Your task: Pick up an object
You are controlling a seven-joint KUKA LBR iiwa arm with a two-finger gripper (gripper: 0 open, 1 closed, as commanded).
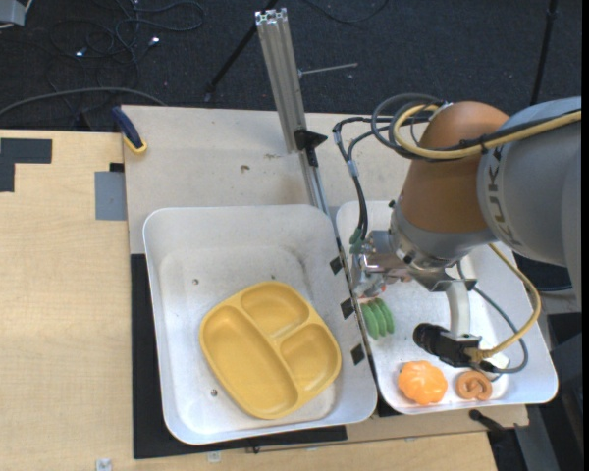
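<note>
Objects for picking lie in the right shallow white bin [530, 386], while the left white bin [177, 263] holds a yellow three-compartment plastic tray [268, 347]. From the right, the grey arm with the orange band [458, 170] bends down over the right bin, its gripper [371, 275] low at that bin's left wall. A green ribbed plastic piece [377, 318] lies just below the gripper; whether it is gripped cannot be told. Farther right, near the front wall, sit a round orange fruit [422, 382] and a small brown pretzel-like toy [474, 387].

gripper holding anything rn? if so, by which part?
Cannot tell. The gripper is low over the right bin, just above a green object, but the wrist hides the contact.
</note>
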